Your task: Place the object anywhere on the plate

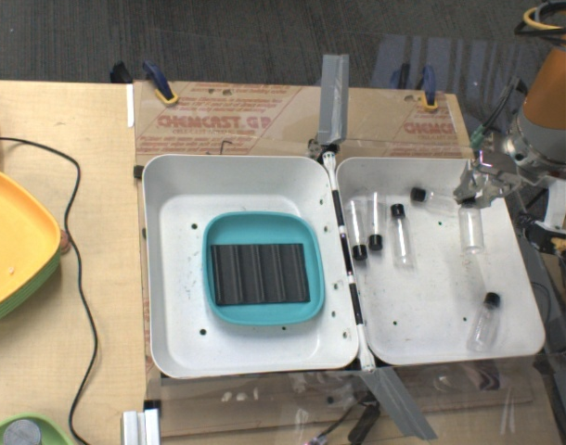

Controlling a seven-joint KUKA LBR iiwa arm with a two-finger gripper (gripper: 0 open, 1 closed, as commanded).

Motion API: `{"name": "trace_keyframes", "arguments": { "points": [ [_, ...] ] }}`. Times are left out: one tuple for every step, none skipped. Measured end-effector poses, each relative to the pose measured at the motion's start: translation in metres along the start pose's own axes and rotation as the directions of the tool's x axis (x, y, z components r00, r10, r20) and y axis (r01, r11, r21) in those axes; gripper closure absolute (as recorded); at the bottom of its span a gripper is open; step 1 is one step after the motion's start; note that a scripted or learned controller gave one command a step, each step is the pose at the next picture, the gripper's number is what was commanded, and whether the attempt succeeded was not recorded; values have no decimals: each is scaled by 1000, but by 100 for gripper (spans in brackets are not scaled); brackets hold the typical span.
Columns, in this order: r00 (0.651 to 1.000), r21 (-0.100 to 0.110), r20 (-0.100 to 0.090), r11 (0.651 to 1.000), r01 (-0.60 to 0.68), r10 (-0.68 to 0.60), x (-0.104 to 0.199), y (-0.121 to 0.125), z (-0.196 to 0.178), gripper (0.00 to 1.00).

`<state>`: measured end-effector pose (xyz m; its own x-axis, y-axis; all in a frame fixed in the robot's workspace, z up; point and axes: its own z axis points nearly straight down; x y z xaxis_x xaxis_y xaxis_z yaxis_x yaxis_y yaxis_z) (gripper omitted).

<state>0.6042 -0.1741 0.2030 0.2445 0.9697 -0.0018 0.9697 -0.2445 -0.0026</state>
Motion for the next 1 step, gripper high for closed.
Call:
{"name": "trace_keyframes", "arguments": {
  "points": [
    [1000,0,0,1000,0,0,0,0,0,0]
  ]
}}
